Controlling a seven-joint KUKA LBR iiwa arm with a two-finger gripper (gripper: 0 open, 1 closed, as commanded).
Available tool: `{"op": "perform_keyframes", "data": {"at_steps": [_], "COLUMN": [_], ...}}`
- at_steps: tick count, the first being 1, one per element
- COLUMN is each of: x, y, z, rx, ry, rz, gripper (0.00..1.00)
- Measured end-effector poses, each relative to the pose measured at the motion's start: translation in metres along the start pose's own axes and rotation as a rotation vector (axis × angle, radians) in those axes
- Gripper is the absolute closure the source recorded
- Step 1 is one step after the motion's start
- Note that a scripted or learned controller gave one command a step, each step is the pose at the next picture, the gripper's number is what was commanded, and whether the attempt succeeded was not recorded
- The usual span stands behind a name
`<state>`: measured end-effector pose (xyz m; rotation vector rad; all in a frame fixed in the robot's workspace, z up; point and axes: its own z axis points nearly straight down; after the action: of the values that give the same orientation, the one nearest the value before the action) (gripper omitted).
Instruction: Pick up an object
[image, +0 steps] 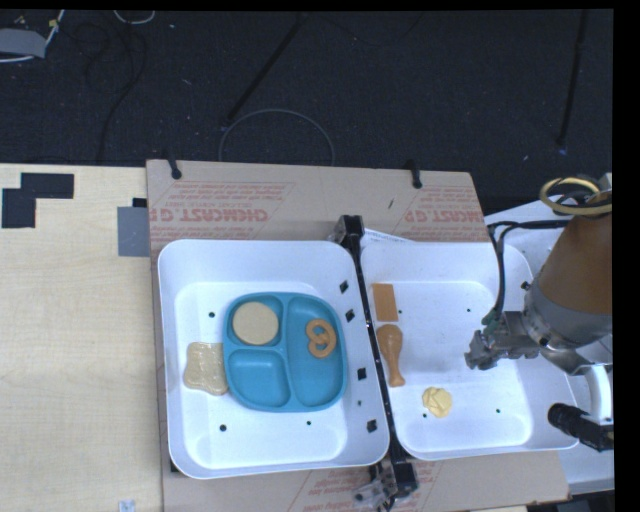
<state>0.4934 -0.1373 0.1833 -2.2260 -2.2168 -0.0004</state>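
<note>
Picking cleanly probably means centring over one piece in the right bin (520, 425) before descending: the yellow lump (436, 401) lies nearest the gripper (482, 354), the drumstick (390, 352) and orange block (384, 300) further left. Gripper hovers beside them; I cannot tell its opening, and nothing visibly sits in it.

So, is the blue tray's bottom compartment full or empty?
Empty: the blue tray shows bare blue there; a round cracker and pretzel fill the upper two.
</note>
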Motion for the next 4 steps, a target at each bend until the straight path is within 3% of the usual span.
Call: {"op": "perform_keyframes", "data": {"at_steps": [1,2,4], "x": [-0.006,-0.007,0.100], "y": [0.007,0.008,0.030], "z": [-0.059,-0.095,-0.087], "rx": [-0.003,-0.001,0.005], "ry": [-0.001,-0.001,0.002], "rz": [-0.004,-0.005,-0.009], "gripper": [1.00,1.00,1.00]}}
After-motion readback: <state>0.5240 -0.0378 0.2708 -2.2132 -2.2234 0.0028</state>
